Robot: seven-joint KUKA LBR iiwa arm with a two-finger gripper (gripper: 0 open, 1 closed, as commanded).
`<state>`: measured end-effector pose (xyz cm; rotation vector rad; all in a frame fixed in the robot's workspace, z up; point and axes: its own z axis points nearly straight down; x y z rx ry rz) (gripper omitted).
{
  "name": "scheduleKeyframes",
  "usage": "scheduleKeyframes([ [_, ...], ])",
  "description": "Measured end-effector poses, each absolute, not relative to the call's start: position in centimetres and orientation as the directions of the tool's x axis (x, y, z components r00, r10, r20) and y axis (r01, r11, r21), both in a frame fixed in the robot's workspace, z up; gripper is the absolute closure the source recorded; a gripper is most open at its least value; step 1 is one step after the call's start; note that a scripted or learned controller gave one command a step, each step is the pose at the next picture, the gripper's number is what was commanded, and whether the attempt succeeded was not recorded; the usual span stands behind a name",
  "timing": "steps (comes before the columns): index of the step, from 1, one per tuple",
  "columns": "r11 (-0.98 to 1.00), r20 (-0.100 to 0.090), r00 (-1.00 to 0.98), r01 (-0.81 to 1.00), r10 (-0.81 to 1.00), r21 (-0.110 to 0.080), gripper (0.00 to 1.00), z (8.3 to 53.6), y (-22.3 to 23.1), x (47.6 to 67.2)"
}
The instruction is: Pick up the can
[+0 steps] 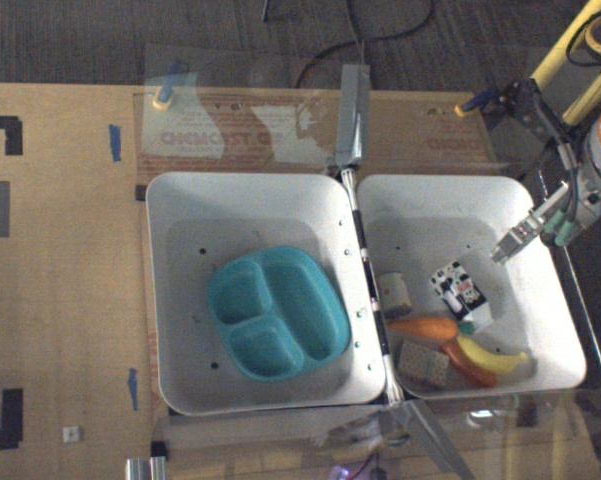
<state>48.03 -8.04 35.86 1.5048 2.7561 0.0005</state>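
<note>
Nearest you, the can [394, 292] lies against the right bin's [550, 298] left wall, crowded by a carrot [425, 328], banana [490, 356] and sponge [424, 364]. Your claw [515, 238] hangs apart above, its spread untellable. It may strike the wall or seize neighbours. Beyond: brown table [60, 268], grey floor [130, 18].

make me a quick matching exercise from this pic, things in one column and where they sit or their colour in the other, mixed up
Things:
1. divided plate
2. banana
3. carrot
4. claw

Descriptions:
A. orange, right bin
B. teal, left bin
C. above the right bin's right side
D. yellow, near the right bin's front edge

Pairs: 1-B, 2-D, 3-A, 4-C
</note>
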Motion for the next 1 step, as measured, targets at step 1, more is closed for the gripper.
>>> scheduleKeyframes([
  [1, 0.710, -0.004, -0.710, 0.704, 0.704, 0.002, 1.00, 31.42, -18.39, 47.99],
])
